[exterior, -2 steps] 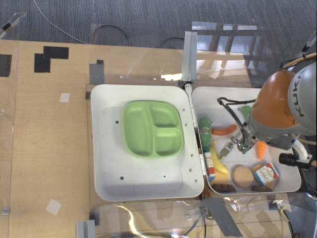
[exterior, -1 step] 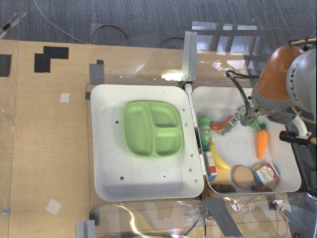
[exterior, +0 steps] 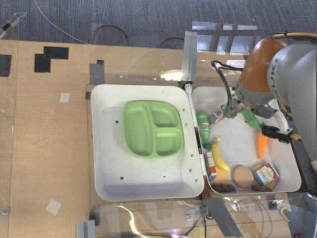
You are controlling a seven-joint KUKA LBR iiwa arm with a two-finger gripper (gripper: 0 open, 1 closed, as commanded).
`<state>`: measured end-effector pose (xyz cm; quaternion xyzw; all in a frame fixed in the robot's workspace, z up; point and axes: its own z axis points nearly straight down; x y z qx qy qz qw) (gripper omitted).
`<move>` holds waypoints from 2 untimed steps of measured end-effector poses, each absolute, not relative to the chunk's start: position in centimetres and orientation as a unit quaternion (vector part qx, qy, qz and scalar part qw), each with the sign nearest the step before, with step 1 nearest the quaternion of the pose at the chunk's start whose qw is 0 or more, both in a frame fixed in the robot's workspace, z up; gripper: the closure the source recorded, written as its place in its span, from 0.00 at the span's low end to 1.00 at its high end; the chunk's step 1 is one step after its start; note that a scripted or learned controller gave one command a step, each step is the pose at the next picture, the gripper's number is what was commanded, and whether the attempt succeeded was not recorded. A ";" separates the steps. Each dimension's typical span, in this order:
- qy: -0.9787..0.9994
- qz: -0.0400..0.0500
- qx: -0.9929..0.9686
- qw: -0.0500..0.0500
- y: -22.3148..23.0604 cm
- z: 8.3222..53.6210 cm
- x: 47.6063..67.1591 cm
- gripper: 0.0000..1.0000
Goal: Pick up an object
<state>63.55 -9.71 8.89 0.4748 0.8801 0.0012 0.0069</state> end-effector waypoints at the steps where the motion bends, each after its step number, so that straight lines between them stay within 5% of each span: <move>1: 0.871 0.002 0.491 0.006 -13.5 8.9 59.8 0.00; 2: 0.927 0.001 0.375 0.006 -20.7 8.9 57.4 0.00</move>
